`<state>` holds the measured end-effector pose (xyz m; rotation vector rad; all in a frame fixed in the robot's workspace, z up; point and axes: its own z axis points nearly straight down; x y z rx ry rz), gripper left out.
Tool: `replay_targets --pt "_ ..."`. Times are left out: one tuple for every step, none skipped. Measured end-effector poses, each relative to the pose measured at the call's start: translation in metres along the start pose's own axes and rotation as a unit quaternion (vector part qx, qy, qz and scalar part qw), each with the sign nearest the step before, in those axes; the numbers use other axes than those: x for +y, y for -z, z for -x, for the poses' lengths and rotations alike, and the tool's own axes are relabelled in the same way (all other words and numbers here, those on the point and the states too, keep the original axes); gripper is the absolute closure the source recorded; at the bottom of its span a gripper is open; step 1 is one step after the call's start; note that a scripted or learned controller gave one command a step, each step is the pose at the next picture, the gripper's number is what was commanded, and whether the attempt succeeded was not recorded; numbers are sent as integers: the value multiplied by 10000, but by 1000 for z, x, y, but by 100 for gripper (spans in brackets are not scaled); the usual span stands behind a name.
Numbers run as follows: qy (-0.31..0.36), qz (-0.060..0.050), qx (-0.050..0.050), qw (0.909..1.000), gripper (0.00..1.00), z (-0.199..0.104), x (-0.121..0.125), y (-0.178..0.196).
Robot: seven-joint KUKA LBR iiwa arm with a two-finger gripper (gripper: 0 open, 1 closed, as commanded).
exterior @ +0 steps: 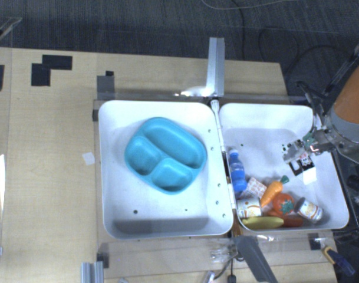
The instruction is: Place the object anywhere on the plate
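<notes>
A blue plate [165, 154] with three compartments lies in the left white bin [117, 217]. The pile of objects sits in the near part of the right bin [262, 122]: a blue bottle [236, 173], an orange carrot [272, 191], a red round item [282, 205], a yellow banana [263, 222] and small cans [309, 210]. My gripper [299, 157] hangs over the right side of the right bin, just above and behind the pile, well apart from the plate.
A metal post [216, 63] stands behind the wall between the two bins. Cables [244, 10] run over the dark floor at the back. The arm's orange band [351, 96] is at the right edge.
</notes>
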<state>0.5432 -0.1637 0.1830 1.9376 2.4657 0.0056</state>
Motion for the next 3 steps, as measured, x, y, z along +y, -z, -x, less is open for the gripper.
replay_targets --pt "178 -9 6 9998 100 -150 36 2" --pt "-499 -12 10 9988 100 -250 115 45" --pt "-498 -11 8 9988 0 -250 115 45"
